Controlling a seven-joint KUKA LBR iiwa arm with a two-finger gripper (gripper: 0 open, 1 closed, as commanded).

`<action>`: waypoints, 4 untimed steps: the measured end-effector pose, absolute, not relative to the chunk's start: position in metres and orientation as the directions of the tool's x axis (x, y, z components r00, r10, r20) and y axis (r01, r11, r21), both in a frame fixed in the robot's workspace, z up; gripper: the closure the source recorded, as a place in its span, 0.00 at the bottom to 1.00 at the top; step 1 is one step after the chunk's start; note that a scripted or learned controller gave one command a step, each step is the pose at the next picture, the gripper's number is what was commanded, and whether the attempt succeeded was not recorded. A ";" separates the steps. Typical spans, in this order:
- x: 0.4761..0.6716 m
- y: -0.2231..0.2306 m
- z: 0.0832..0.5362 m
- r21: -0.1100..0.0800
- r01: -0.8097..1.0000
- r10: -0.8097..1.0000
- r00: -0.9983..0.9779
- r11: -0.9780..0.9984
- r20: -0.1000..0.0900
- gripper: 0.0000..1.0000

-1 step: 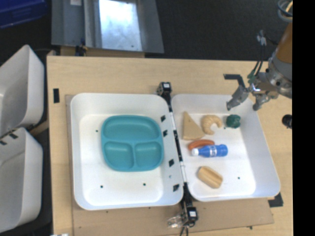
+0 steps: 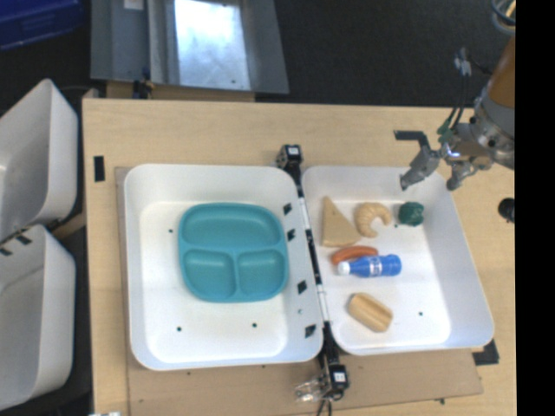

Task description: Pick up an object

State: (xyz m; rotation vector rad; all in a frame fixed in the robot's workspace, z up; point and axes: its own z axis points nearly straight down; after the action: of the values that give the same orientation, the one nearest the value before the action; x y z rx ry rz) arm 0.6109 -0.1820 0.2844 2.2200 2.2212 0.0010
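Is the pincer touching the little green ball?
Apart. The camera view shows the pincer hanging above the bin's back edge, with bare white bin floor between its fingertips and the green ball lying beside the croissant.

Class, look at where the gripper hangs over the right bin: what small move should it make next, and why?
Probably a short move down and slightly toward the green ball. The gripper hangs open and holding nothing above the right bin, near its far edge, and the ball is the nearest item, standing apart from the croissant.
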 end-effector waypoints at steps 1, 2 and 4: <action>0.615 -0.175 0.231 0.001 1.000 1.000 -0.002 0.002 -0.003 0.00; 0.617 -0.174 0.170 0.000 1.000 1.000 -0.001 0.001 -0.003 0.00; 0.618 -0.184 0.139 0.004 1.000 1.000 0.003 -0.003 -0.003 1.00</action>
State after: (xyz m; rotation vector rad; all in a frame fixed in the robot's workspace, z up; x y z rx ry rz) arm 0.6181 -0.1837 0.1391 2.2210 2.2149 0.0015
